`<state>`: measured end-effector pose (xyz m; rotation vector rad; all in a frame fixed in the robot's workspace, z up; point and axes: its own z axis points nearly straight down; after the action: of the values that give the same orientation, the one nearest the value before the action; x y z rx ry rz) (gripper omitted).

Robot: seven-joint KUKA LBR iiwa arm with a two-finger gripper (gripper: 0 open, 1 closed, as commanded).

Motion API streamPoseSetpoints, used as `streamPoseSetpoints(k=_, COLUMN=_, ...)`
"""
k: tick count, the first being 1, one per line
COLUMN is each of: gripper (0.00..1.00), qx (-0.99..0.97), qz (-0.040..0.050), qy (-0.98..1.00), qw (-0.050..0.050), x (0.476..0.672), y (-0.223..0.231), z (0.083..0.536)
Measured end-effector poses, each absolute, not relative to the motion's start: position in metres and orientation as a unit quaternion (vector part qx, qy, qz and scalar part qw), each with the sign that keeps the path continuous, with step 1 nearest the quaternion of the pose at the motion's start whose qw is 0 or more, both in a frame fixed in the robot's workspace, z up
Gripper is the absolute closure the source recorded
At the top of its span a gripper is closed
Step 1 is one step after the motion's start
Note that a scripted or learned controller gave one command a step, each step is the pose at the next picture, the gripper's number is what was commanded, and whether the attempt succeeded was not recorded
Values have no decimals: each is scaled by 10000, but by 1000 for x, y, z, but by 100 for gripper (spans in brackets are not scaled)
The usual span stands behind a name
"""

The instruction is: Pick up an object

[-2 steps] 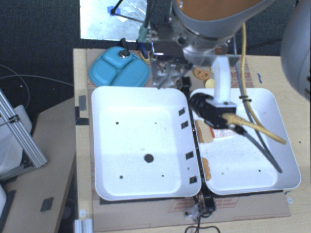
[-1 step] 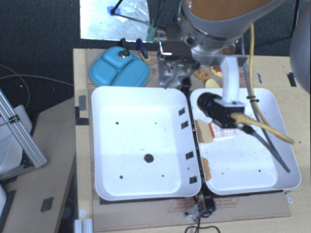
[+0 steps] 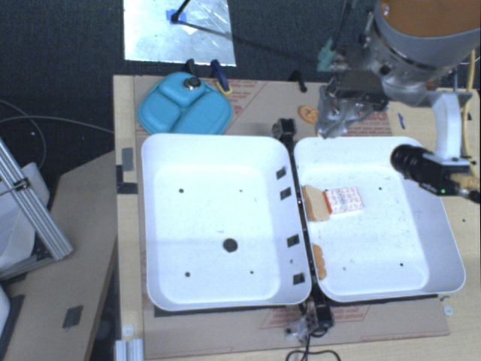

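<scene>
The right bin (image 3: 421,277) holds a small white box with red print (image 3: 343,200). A flat brown piece (image 3: 315,204) lies touching the box's left side. A second brown piece (image 3: 319,261) lies against the bin's left wall, nearer the front. A small dark round thing (image 3: 230,245) lies in the left bin (image 3: 173,201). My gripper (image 3: 331,126) hangs over the back left corner of the right bin, well behind the white box. I see nothing in it.
A blue lidded container (image 3: 186,105) sits on the bench behind the left bin. A tan object (image 3: 307,113) lies on the bench just left of the gripper. A black cylindrical part (image 3: 419,167) juts over the right bin's right side.
</scene>
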<state>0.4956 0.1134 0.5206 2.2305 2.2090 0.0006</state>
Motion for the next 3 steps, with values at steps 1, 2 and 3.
streamPoseSetpoints(k=1, gripper=100, qx=7044, qz=6, qy=7098, qw=-3, x=486, y=165, z=496)
streamPoseSetpoints(k=2, gripper=100, qx=7041, qz=49, qy=7100, qw=17, x=549, y=238, z=537)
streamPoseSetpoints(k=3, gripper=100, qx=7067, qz=10, qy=7075, qw=0, x=534, y=222, z=535)
